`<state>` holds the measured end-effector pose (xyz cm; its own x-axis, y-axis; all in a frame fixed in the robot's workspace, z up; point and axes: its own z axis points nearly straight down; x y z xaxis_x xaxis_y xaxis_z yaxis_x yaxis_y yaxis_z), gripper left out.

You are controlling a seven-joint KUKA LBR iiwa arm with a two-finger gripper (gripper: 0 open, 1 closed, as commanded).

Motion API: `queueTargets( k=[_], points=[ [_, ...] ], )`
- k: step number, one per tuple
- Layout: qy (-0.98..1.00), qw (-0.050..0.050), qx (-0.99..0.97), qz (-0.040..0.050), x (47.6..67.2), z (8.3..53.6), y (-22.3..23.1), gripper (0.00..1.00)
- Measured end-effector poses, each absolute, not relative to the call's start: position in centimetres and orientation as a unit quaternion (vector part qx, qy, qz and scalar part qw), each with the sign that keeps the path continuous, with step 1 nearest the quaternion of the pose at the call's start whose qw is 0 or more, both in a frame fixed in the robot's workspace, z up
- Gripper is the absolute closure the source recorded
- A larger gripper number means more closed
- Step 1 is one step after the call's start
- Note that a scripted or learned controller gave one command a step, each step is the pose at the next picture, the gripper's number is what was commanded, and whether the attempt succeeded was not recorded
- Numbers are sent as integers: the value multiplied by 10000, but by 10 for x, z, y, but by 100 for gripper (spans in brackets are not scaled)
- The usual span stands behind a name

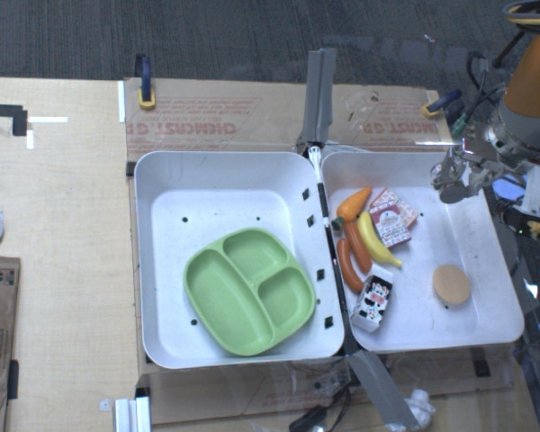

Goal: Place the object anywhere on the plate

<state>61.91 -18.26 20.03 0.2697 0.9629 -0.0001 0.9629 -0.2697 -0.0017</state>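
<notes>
The object I am to move has not been picked yet, so any of the small things lying in the right-hand shallow white bin could serve: a yellow plastic banana, an orange toy carrot, a reddish-brown toy sausage, a red-and-white printed carton, a small black-and-white box and a flat tan disc like a biscuit. All but the disc crowd along that bin's left wall; the disc lies apart, nearer the front right.

The light green divided plastic plate, with three compartments, lies in the left-hand white bin and carries nothing.

My hand hangs over the upper right corner of the right bin, well apart from every object, and I have nothing in it. Whether it is spread or closed I cannot tell from this slanted view.

I judge this to be the very start: the reach before a grasp. Next I would need to come down over one piece, and the disc looks the easiest since it sits alone. The clustered toys touch one another and could be nudged. After that comes a lift and a carry across the divider to the plate on the worktop's left bin.
</notes>
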Motion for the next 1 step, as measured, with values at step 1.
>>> queueTargets(
  k=[1],
  points=[
    [-6055, 12, -7959, 19, 603, 143, -94, 100]
  ],
)
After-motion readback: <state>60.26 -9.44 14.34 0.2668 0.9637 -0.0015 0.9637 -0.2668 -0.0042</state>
